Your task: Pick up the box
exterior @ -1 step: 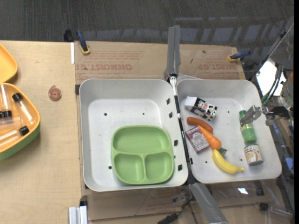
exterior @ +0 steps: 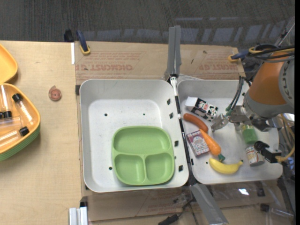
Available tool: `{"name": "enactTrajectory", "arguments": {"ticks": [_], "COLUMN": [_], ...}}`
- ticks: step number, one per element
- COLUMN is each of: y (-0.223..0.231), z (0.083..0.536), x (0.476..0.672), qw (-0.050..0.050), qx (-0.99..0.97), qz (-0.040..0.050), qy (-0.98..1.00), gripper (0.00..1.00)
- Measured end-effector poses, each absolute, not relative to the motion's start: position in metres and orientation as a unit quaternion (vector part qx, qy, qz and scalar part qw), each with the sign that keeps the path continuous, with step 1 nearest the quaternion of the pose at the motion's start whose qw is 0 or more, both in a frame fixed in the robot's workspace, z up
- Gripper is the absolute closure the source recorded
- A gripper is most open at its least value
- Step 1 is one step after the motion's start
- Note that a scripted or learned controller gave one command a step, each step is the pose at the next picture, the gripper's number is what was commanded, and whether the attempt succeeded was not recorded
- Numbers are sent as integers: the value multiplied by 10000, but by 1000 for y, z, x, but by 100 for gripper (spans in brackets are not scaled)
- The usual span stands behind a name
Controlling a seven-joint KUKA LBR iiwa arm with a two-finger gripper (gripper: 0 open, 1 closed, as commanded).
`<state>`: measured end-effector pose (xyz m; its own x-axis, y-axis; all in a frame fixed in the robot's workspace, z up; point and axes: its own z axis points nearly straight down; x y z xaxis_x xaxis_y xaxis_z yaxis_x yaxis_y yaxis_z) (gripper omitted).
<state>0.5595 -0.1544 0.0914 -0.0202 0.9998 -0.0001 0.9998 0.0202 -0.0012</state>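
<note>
While gripper (exterior: 220, 122) hovers, box (exterior: 198, 143) beside carrot (exterior: 212, 144)

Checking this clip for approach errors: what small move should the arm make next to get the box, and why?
Probably shift the claw toward the left bin: it hangs right of the small red patterned cardboard box, which lies flat beside the orange carrot, untouched.

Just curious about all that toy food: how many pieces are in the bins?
3, all in the right bin: hot dog, carrot, banana. The arm may hide more.
</note>
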Motion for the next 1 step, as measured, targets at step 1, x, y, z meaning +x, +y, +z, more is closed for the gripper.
{"name": "enactTrajectory", "arguments": {"ticks": [1], "y": [-111], "z": [92], "x": [612], "qw": [-12], "qx": [-5264], "qz": [-3], "qy": [-8502], "gripper": [0]}}
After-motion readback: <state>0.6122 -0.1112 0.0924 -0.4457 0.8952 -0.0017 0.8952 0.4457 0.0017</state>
